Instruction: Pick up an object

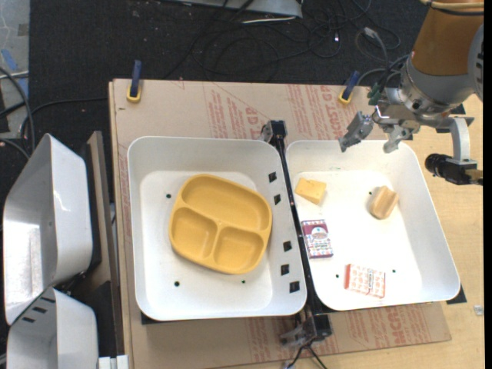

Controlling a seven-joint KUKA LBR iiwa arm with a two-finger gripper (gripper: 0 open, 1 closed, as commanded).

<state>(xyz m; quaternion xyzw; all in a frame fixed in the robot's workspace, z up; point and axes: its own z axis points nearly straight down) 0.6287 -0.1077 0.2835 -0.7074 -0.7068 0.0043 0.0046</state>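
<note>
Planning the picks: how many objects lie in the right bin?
4: yellow block upper left, tan block upper right, small card at left edge, flat packet near front.

Floor: dark black surface (pixel 69 44) strewn with tangled black cables (pixel 323 21).
Counter: pale wooden top (pixel 461 229) under a brown printed cardboard sheet (pixel 223 106).
Clamps: two blue-and-yellow clamps (pixel 135 81) at the cardboard's far edge.

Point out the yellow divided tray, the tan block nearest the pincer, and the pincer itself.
yellow divided tray (pixel 220 223): camera view, on its central ridge.
tan block (pixel 383 203): camera view, on its top face.
pincer (pixel 374 135): camera view, midway between its fingertips.
</note>
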